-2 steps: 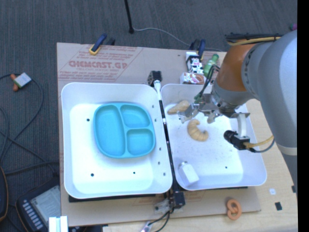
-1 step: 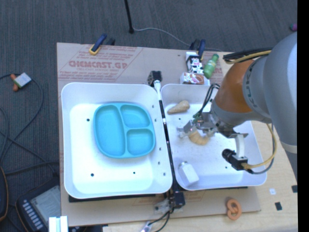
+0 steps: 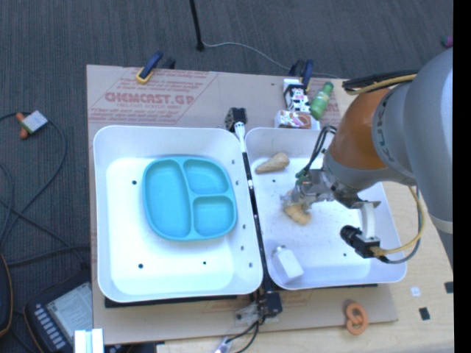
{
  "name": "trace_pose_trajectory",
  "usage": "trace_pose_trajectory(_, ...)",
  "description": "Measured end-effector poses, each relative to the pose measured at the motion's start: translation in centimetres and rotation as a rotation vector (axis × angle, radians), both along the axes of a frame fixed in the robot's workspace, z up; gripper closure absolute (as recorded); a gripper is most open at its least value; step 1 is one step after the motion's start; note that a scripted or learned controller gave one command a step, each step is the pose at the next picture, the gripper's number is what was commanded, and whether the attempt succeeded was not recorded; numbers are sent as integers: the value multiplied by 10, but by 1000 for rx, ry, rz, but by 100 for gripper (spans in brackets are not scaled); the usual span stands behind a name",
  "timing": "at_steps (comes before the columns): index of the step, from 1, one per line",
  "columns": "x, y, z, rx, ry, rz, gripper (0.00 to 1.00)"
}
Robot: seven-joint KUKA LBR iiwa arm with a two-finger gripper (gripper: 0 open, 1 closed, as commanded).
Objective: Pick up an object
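**Gripper lowered onto a tan piece in the right bin**

The gripper (image 3: pixel 303 197) is seen low over the right bin (image 3: pixel 383 271), its tips at or touching a small tan piece (image 3: pixel 296 212) near the bin's middle. Whether the piece is clamped cannot be told, since the tips are hidden by the wrist housing.

From there outward: a second, longer tan piece (image 3: pixel 271 162) is found at 11 o'clock, well apart. A white block (image 3: pixel 287 263) lies at 6 o'clock, near the bin's front wall. The left bin (image 3: pixel 110 271), at 9 o'clock, is occupied by a blue divided plate (image 3: pixel 190 197).

For the step to be done well, the tan piece should be centred between the tips before closing, as a rounded, irregular shape is judged likely to roll or squirt sideways. A straight vertical lift is advised, and a firm hold should be confirmed before the bin floor is left.
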State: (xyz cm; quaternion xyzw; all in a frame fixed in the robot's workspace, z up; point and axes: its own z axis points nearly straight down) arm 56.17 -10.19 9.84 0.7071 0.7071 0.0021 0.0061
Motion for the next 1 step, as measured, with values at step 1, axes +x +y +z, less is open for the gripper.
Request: trace_pose_trajectory(1, 0, 0, 0, 1, 1, 0, 0)
